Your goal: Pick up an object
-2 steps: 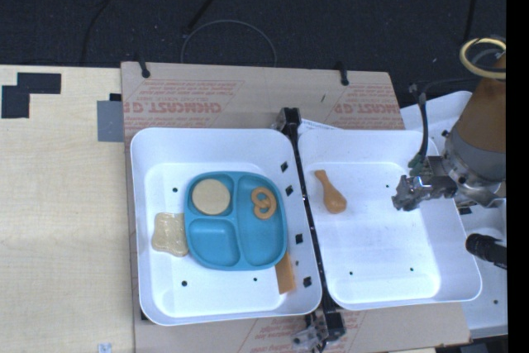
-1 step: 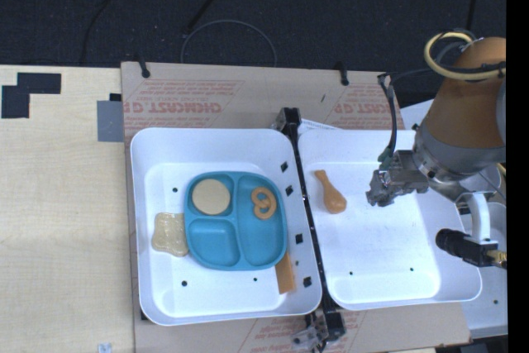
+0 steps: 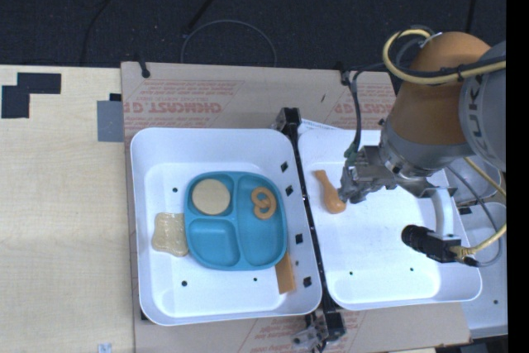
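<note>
My gripper (image 3: 354, 188) hangs low over the left part of the right bin (image 3: 397, 285), under the grey and orange arm. An orange-tan, carrot-like piece (image 3: 328, 193) lies on the bin floor just to the gripper's left, close to it or touching it; I cannot tell which. In the left bin (image 3: 157, 293) a blue divided plate (image 3: 235, 248) carries a round tan disc (image 3: 210, 196) and a small pretzel (image 3: 264, 203).
A pale yellow bread-like slab (image 3: 170, 234) lies against the plate's left side. A brown stick (image 3: 285, 274) rests by the plate's lower right corner, near the wall between the bins. Cardboard lies under both bins.
</note>
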You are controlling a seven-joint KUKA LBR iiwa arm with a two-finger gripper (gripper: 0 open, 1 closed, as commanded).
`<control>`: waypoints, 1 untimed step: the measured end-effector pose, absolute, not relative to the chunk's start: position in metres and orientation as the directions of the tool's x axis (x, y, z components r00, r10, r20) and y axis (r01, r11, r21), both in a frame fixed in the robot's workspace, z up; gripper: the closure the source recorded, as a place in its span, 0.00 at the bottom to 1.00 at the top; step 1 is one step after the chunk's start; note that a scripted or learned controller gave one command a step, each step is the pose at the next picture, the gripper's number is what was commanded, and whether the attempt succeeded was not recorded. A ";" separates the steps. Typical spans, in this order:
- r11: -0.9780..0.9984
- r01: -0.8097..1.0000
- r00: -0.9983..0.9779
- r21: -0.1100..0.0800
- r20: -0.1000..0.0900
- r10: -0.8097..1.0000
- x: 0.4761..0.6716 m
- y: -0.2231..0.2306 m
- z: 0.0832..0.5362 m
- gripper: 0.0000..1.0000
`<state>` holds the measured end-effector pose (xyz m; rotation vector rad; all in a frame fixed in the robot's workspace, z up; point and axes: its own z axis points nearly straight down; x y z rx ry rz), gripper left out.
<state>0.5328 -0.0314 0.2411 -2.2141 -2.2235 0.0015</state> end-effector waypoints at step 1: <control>0.003 1.000 -0.003 -0.005 0.002 1.000 0.524 0.019 0.228 1.00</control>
